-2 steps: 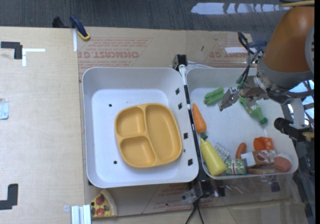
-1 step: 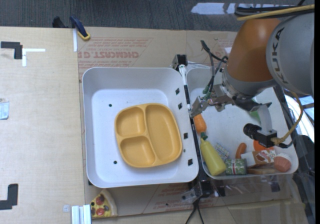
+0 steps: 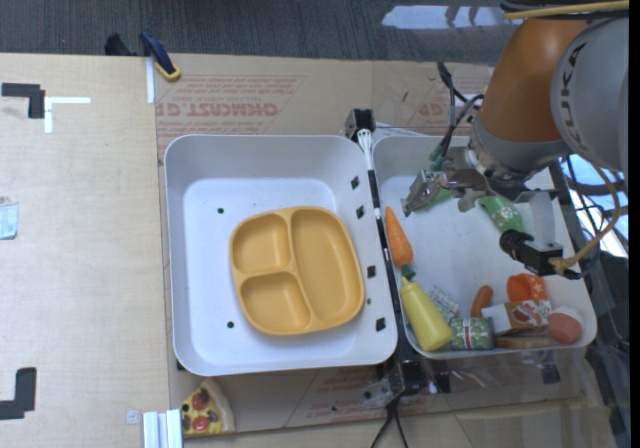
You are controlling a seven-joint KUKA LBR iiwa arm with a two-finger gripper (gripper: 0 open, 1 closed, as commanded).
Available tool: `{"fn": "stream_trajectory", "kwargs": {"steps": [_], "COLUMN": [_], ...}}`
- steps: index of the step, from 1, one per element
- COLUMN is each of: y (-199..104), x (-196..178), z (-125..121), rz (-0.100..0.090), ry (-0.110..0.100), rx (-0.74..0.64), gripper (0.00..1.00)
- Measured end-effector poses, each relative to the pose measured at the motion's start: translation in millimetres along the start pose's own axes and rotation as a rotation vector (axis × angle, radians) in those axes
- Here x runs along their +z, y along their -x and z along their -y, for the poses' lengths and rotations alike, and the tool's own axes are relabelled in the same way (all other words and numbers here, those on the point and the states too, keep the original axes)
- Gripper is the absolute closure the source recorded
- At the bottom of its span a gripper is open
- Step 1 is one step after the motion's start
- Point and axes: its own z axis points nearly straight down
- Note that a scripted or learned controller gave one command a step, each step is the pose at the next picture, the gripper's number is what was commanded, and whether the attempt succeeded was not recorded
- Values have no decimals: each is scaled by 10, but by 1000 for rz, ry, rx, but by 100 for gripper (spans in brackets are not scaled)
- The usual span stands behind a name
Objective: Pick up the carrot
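The carrot (image 3: 398, 239) is orange with a green top and lies in the right bin (image 3: 455, 236), tight against its left wall, pointing away from me. My gripper (image 3: 428, 192) hangs over the bin's back part, just up and to the right of the carrot and apart from it. Its fingers stand open with nothing between them. The grey arm with its orange band (image 3: 530, 66) comes in from the upper right.
A yellow bottle (image 3: 425, 314) lies just in front of the carrot. Several toy foods crowd the right bin's front right corner (image 3: 525, 311), and a green item (image 3: 497, 211) lies under the wrist. The left bin (image 3: 200, 236) holds a yellow divided plate (image 3: 297, 269).
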Motion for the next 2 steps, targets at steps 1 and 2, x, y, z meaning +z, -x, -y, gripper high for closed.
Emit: {"fn": "stream_trajectory", "kwargs": {"steps": [1,2], "y": [143,321], "x": [-2222,-3505], "z": [-362,-825], "rz": [1,1], "ry": [1,2], "rx": [45,-23], "gripper": [0,0]}}
